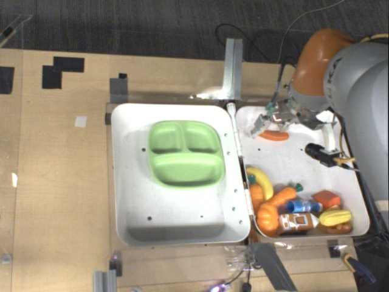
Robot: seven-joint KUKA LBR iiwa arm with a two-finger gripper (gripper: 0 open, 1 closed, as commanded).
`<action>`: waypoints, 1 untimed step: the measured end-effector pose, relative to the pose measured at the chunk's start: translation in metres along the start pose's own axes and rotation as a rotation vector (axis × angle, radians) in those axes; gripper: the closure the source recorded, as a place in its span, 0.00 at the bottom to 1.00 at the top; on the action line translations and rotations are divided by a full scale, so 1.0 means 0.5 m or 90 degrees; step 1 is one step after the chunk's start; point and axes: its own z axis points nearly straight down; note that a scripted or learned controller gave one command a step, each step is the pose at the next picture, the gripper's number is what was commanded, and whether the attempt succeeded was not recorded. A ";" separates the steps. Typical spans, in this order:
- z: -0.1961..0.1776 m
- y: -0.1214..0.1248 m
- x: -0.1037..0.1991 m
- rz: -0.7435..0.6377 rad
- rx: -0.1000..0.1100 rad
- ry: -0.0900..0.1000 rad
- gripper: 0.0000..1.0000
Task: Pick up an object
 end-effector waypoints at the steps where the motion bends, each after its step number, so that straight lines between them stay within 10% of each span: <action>1: -0.013 0.002 0.002 -0.003 0.001 0.000 1.00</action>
